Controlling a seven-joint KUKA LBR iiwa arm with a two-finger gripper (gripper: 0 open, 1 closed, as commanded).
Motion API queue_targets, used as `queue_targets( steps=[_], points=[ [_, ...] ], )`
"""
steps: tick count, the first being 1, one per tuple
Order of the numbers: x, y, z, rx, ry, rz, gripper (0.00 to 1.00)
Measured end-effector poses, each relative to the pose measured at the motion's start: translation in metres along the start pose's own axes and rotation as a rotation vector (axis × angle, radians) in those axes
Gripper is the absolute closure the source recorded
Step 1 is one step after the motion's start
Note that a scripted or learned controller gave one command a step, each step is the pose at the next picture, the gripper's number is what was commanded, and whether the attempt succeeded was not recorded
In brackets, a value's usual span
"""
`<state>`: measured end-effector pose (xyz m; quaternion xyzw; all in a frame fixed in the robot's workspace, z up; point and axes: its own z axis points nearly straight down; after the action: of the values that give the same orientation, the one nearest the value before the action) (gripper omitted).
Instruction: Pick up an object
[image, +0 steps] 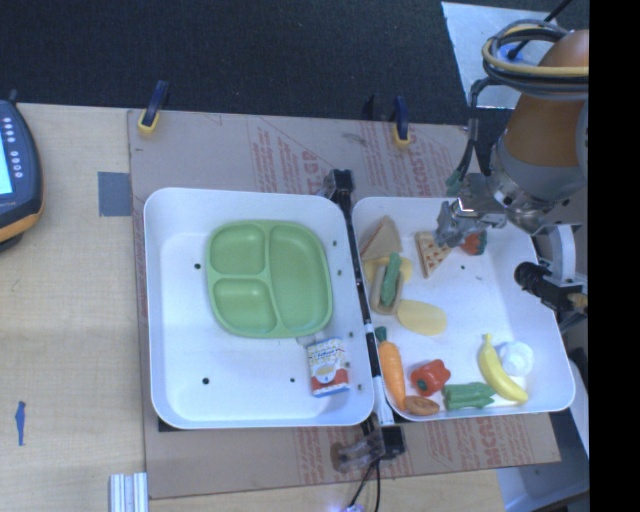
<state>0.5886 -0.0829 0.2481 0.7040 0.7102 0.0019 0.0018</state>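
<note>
The right bin (545, 330) holds several toy foods: a tan bread slice (380, 240), a green pickle (390, 280), a waffle-patterned cracker (430, 254), a pale yellow oval (422, 318), a carrot (392, 372), a red pepper (431, 376), a green vegetable (467, 396), a banana (497, 370) and a small white piece (516, 356). My gripper (458, 228) hangs over the bin's far part, just above the cracker. A small red item (473, 243) lies right beside its tip, partly hidden by it.
The left bin (170, 330) carries a green divided plate (270, 278) and a small carton (327, 366). A black divider (352, 250) runs between the bins. Clamps (401, 130) sit at the board's far edge, and a handheld pendant (15, 165) lies far left.
</note>
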Motion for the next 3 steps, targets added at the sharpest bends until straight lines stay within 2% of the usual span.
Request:
queue_targets(
  steps=[1,2,3],
  points=[
    [-0.026,-0.019,0.162,0.012,-0.001,0.007,1.0],
    [-0.04,-0.047,0.041,-0.002,-0.002,0.01,1.0],
    [-0.005,0.011,0.037,0.002,0.0,0.001,1.0]
  ],
)
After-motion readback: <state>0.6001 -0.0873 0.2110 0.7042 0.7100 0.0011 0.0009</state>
